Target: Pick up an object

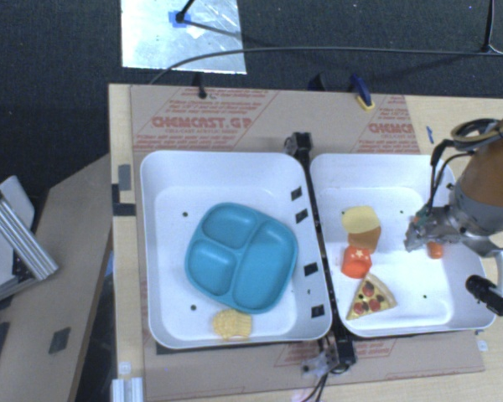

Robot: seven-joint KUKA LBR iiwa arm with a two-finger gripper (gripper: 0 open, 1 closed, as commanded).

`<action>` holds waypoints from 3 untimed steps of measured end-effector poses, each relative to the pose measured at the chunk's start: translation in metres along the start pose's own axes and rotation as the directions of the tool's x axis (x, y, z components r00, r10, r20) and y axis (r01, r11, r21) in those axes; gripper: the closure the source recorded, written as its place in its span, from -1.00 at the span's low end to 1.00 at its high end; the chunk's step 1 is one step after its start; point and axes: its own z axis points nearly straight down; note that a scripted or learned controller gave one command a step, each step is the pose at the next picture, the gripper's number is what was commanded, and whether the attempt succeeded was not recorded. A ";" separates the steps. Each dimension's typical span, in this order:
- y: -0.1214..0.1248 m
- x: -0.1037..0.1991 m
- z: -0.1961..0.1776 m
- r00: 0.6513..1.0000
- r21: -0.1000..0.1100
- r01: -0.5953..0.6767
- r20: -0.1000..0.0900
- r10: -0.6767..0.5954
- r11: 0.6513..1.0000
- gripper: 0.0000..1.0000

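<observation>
Two white bins sit side by side. The left bin (pixel 163 224) holds one blue divided plate (pixel 241 256) and one yellow crumbly piece (pixel 232 324) near it. The right bin (pixel 419 308) holds one yellow-brown block (pixel 362 225), one orange-red piece (pixel 356 262) and one pizza slice (pixel 370 297), its tip pointing far and left. The arm bends in from the right, its gripper (pixel 423 239) low over the bin's right side beside a small orange thing (pixel 436 250); its state I cannot tell.

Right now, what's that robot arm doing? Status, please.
Gripper low in right bin, small orange piece beside it. Grip unclear. Pizza slice, orange toy lie apart.
</observation>
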 end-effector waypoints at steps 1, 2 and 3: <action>0.000 0.004 -0.063 1.000 -0.004 0.002 0.001 -0.002 1.000 1.00; 0.008 0.006 -0.126 1.000 -0.005 0.003 0.001 -0.003 1.000 1.00; 0.009 0.005 -0.139 1.000 0.000 0.003 0.000 -0.003 1.000 1.00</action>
